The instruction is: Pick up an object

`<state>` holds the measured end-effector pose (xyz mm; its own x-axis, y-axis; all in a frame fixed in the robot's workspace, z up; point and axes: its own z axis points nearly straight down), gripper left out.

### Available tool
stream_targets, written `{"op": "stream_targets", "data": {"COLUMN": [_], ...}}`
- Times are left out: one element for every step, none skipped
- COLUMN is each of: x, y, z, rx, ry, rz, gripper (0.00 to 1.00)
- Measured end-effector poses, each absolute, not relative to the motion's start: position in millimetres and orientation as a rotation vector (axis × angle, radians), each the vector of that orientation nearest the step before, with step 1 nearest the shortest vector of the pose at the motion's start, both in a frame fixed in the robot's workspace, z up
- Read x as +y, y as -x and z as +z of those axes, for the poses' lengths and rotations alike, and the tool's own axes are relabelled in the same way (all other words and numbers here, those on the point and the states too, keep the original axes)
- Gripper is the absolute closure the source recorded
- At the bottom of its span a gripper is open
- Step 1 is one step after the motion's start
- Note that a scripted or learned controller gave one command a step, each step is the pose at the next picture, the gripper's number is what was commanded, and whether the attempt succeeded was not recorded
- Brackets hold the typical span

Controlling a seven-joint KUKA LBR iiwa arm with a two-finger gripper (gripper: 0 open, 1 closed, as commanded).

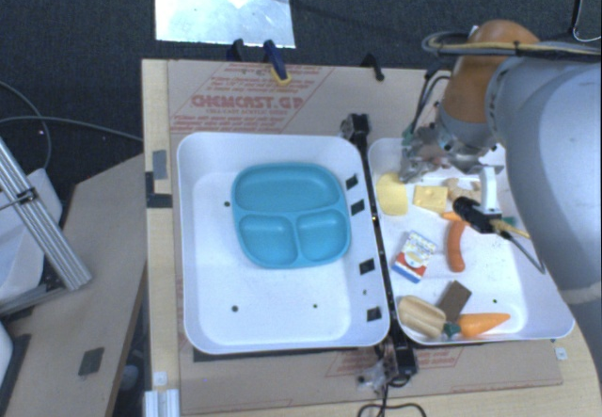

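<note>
From the overhead camera I saw the arm [527,114] reach in from the right, its hand [417,164] lowered into the back left corner of the right bin [541,312]. I could not tell how the hand stood, open or closed. Just below it lay a pale yellow lemon-like piece [392,195], touching a yellow cheese wedge [432,198]. Nearer me sat a small carton [415,255], an orange sausage [455,247], a bread roll [421,315], a brown block [455,298] and a carrot [483,321]. The left bin [212,312] on the counter [113,217] held a blue divided plate [289,215].
</note>
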<state>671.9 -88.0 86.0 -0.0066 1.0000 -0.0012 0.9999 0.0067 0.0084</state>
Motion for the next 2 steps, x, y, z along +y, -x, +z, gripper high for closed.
{"op": "stream_targets", "data": {"x": [-117,-115], "y": [-589.8,-594.6], "z": [84,95], "rx": [2.220,2.223], "ry": [-2.228,-2.216], "rz": [-0.005,0.003], "gripper": [0.00,1.00]}}
